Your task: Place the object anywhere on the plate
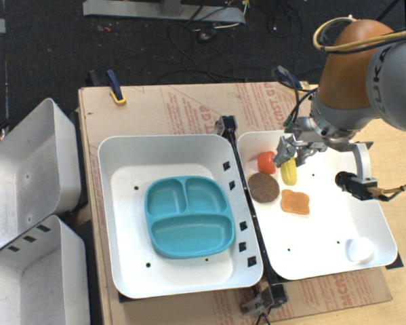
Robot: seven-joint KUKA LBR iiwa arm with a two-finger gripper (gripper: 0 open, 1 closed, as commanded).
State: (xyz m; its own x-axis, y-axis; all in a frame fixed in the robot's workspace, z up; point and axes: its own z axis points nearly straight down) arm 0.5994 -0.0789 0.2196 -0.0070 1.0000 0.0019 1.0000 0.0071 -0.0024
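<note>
The gripper (289, 154) hangs over the right bin (370, 241), right above a yellow piece (288, 173) that pokes out just below the jaws. From here I cannot tell how the jaws stand, or whether they touch it. A red piece (266, 162) sits just to the left of the jaws, touching the yellow one. A brown round disc (263, 187) lies below and left of them, and an orange piece (295, 202) lies straight below. The teal plate (189, 216), split into compartments, rests in the left bin (123, 196), well away to the jaws' left.
</note>
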